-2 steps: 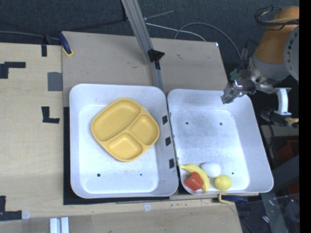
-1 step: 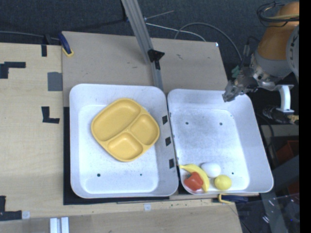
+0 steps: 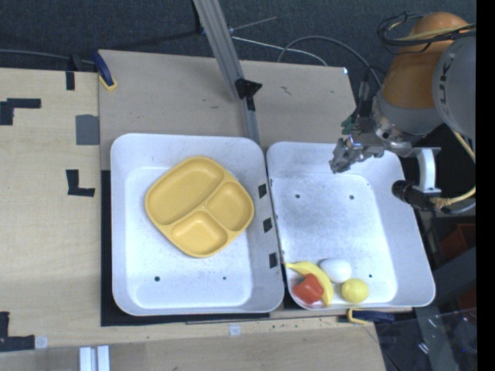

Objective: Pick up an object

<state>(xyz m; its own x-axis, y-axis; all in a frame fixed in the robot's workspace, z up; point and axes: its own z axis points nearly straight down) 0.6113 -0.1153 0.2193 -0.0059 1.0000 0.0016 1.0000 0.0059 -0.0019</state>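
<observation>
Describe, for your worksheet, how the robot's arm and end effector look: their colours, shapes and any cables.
The grey, rounded arm carries a bulging orange band above its wrist. Thin dark cables loop beside that band. The arm narrows to a small, dark metallic end effector, over the top edge of the right-hand shallow white bin.

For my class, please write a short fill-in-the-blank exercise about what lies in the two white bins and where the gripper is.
1. The yellow divided plate lies in the ____ bin.
2. The plate has ____ compartments.
3. The small toy foods sit at the near edge of the ____ bin.
4. The gripper hangs over the ____ edge of the right bin.

Missing words: left; three; right; far
</observation>
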